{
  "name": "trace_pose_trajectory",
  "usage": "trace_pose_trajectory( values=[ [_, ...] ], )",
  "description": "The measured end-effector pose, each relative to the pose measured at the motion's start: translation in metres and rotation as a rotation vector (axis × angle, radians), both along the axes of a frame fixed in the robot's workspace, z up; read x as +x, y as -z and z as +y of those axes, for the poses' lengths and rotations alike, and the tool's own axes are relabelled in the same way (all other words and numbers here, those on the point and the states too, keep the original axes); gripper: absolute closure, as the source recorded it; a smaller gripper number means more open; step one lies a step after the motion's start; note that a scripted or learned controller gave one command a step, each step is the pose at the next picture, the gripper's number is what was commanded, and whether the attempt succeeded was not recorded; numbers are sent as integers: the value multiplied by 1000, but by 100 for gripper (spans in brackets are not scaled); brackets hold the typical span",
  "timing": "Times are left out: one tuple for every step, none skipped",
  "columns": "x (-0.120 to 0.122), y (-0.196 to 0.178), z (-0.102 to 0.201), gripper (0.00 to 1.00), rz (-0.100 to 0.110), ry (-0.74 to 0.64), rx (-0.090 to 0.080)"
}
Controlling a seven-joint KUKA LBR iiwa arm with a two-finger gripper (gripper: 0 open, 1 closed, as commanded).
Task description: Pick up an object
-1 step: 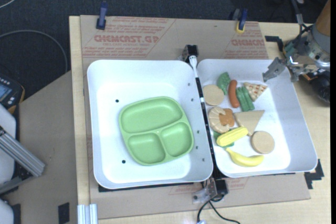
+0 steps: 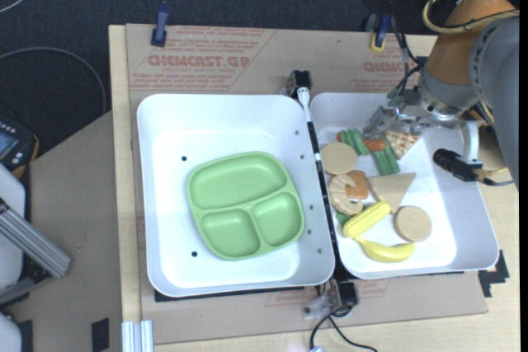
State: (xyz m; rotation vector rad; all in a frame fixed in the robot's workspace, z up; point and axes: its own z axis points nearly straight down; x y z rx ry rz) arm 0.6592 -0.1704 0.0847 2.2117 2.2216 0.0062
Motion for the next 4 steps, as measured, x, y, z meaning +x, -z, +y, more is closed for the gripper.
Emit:
trace_pose_trajectory(
  values=[
    [9, -106, 92, 0, -1, -3, 2],
    [7, -20, 74, 0, 12, 5, 2],
    [8, -35, 74, 100, 6, 4, 1],
    [-53, -4, 67, 100, 1, 4, 2]
  ],
)
